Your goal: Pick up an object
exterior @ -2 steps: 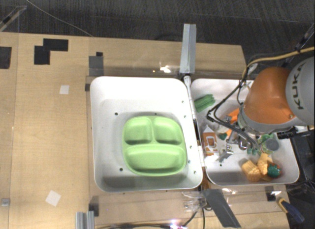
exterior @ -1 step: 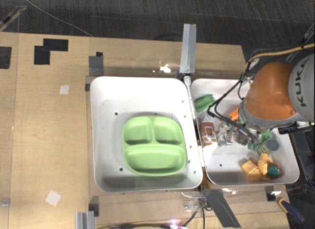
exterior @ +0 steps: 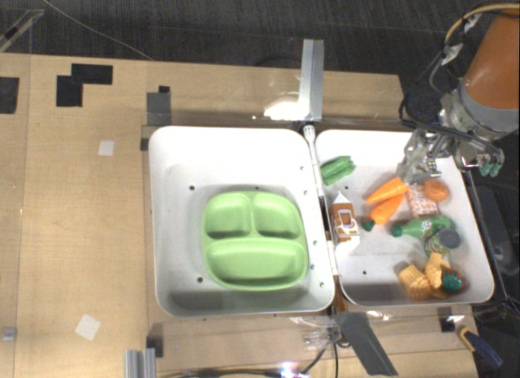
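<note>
Hand (exterior: pixel 418 163) hangs over right bin (exterior: pixel 357 267), just above the toy carrot (exterior: pixel 385 193) (can't tell fingers' state). Green divided plate (exterior: pixel 256 238) sits in left bin (exterior: pixel 175 206), 2 bins on counter (exterior: pixel 73 246).

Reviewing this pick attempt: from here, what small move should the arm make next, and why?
Probably a short descent. The gripper hovers at the upper edge of the right bin, just above the orange carrot, and nothing shows between its fingers, so lowering onto that nearest toy seems the likeliest step.
</note>
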